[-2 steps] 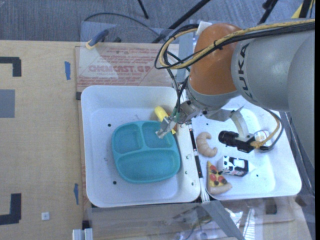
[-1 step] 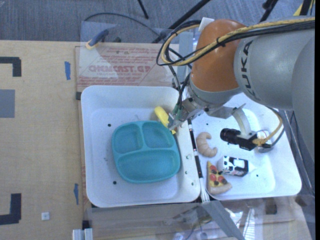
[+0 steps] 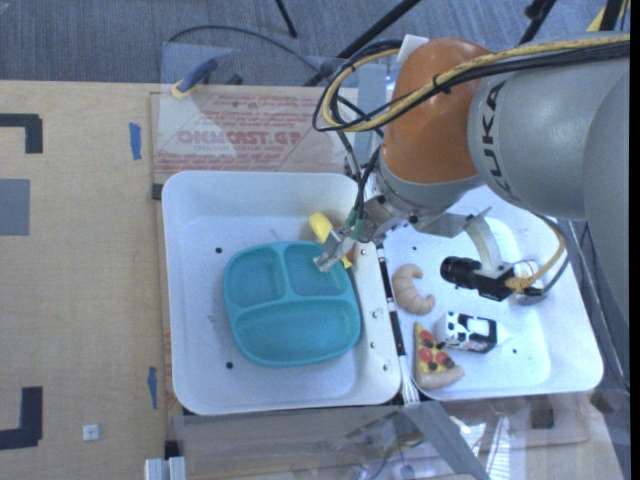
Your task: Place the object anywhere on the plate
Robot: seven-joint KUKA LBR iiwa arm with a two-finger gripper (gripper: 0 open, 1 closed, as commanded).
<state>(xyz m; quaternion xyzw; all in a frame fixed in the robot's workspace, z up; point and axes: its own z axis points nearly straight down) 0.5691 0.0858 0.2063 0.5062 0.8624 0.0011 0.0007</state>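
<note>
Currently we see gripper (image 3: 335,253) over teal plate's (image 3: 290,303) upper right rim, yellow object (image 3: 321,228) just behind it; grasp state, we cannot tell. We judge it light, rigid, slippery: pinch mid-body.

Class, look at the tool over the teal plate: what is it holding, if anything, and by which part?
It cannot be told. The tool sits against a yellow object at the plate rim.
</note>
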